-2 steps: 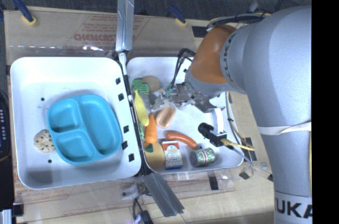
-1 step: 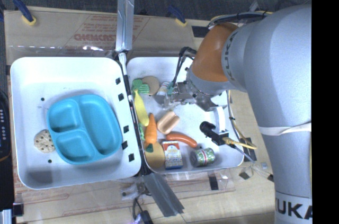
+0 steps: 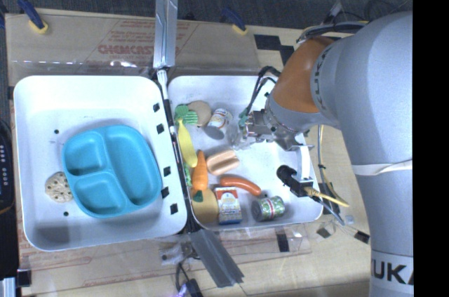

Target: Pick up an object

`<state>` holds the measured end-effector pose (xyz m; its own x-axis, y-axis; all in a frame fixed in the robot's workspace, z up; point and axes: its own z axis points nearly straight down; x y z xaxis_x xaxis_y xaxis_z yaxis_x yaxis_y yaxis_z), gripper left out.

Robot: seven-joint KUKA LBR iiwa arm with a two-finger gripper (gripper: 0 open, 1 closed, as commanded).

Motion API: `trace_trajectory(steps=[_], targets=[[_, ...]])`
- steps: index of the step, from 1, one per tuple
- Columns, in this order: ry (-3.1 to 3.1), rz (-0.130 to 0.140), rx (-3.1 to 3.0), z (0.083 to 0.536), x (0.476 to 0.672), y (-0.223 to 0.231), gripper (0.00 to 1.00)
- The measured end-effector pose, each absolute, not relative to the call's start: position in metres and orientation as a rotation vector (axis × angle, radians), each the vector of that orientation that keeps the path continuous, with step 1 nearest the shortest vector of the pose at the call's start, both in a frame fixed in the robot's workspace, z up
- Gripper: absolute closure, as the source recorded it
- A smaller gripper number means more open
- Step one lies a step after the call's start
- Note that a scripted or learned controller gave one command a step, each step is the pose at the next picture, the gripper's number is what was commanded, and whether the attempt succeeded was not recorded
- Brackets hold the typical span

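1. the grey arm (image 3: 365, 106) with its orange band reaches in from the right over the right bin (image 3: 295, 215).
2. the gripper (image 3: 245, 128) hangs low over the middle of that bin, just right of a small white and tan object (image 3: 219, 119); i cannot tell whether anything is grasped, as that part is blurred.
3. along the right bin's left wall lie a green item (image 3: 184, 114), a yellow banana (image 3: 185, 145) and an orange carrot (image 3: 200, 173), one after another from far to near.
4. a beige rounded piece (image 3: 200, 111) sits at the far left, beside the green item.
5. a hot dog bun (image 3: 222, 162) lies just near of the gripper, apart from it.
6. a red sausage (image 3: 240, 185) lies nearer, with a small red and white carton (image 3: 229, 207) and a green can (image 3: 269, 207) at the near wall.
7. the left bin (image 3: 35, 95) holds a blue divided plate (image 3: 109, 169) and a round cookie (image 3: 58, 186) touching the plate's left edge.
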<state>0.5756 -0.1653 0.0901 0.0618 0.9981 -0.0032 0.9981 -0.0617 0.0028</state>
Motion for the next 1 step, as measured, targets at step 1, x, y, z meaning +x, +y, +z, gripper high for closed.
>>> trace_trajectory(steps=[1], targets=[[1.782, -0.001, 2.591, 0.0911, 0.5196, -0.2005, 1.0]])
